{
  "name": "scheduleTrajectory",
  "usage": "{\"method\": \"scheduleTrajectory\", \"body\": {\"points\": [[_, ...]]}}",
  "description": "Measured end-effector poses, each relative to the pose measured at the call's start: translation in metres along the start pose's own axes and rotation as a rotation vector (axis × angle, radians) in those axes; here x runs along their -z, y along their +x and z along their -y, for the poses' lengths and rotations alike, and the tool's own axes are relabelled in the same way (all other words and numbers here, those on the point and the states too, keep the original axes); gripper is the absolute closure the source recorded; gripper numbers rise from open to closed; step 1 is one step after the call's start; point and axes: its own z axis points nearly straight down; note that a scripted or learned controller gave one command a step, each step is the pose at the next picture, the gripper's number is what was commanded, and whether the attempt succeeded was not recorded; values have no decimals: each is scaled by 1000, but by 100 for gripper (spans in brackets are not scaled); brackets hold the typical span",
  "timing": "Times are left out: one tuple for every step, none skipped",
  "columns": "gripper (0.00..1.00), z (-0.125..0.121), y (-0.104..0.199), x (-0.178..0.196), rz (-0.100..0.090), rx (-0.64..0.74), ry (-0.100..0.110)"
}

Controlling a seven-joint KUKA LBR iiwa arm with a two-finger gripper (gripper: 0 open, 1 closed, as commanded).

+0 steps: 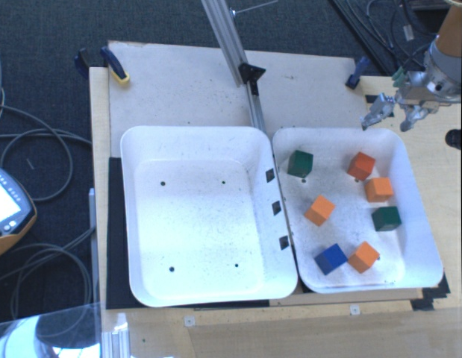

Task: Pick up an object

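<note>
The right bin (417,230) holds several small blocks. A dark green block (300,162) lies at its upper left, a red-orange block (360,165) at its upper right, and an orange block (378,189) just below that. Another orange block (319,209) sits mid-bin, a second dark green block (386,218) lies to the right, and a blue block (331,259) and an orange block (363,256) rest near the front. My gripper (392,115) hangs above the bin's far right corner, open, with nothing between its fingers.
The left bin (141,162) lies beside the right one. A metal bar (227,32) slants across the bench behind the bins. Blue clamps (115,64) (357,71) grip the bench's back edge. Cables lie on the floor at left and top right.
</note>
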Motion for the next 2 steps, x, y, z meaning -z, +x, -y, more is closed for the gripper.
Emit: {"method": "scheduleTrajectory", "body": {"points": [[0,76,25,-75,-6,-4,11],[0,122,54,-125,3,-2,-14]]}}
